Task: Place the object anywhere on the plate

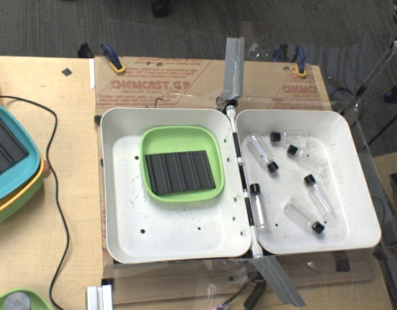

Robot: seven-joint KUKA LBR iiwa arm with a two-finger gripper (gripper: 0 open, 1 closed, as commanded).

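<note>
A green square plate [214, 148] lies in the left white bin [121, 231], with a dark ribbed rectangular pad [181, 171] lying on it. The right white bin [354, 173] holds several clear plastic tubes with black caps: one near the divider [261, 154], one along the divider at the bottom [257, 206], one at the lower right [305, 217], another at right centre [317, 193], and two short capped pieces [276, 136] [292, 150] toward the back.
A stack of teal and yellow-green plates [21, 173] with a dark pad sits on the wooden bench at left, with a black cable [56, 192] running past it. Cardboard [160, 82] and clamps [112, 58] lie behind the bins.
</note>
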